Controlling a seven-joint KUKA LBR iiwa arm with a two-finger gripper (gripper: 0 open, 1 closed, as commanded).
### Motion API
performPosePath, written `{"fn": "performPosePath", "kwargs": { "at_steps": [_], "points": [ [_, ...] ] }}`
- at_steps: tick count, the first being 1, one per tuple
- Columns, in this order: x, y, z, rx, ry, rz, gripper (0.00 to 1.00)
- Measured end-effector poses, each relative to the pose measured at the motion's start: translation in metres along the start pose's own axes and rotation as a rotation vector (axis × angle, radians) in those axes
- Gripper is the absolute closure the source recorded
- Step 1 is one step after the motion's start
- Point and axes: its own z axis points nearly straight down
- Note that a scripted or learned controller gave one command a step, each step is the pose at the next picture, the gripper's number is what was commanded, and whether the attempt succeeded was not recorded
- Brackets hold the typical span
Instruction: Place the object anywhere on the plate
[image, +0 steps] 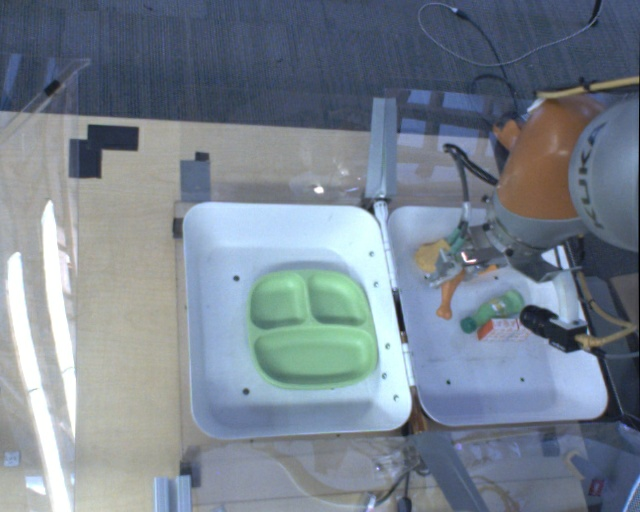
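A wooden bench seen from above at a slant holds two shallow white bins side by side. In the left bin (290, 318) lies a green plate (312, 328) with three compartments, two small ones toward the far side and one long one toward the near side; nothing rests on it. The right bin (500, 380) holds a small cluster of toy items toward its far half: a yellow piece (432, 254), an orange carrot-shaped object (449, 296) lying at a tilt, a green bottle-like object (494, 309) lying on its side, and a small red-and-white item (505, 329) just beside it. The grey arm with its orange band (535, 160) reaches in from the right, and the gripper (470, 256) sits low over the far part of the right bin, close to the yellow piece and the carrot's upper end (how wide it is set, I cannot tell, since the wrist hides it). All the loose objects are in the right bin, well apart from the plate.
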Motion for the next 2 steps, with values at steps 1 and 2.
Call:
{"fn": "performPosePath", "kwargs": {
  "at_steps": [1,2],
  "points": [
    [0.0847,0.0224,0.0005,0.001,0.001,-0.061,1.00],
    [0.0846,0.0223,0.0006,0.001,0.001,-0.061,0.00]
  ]
}}
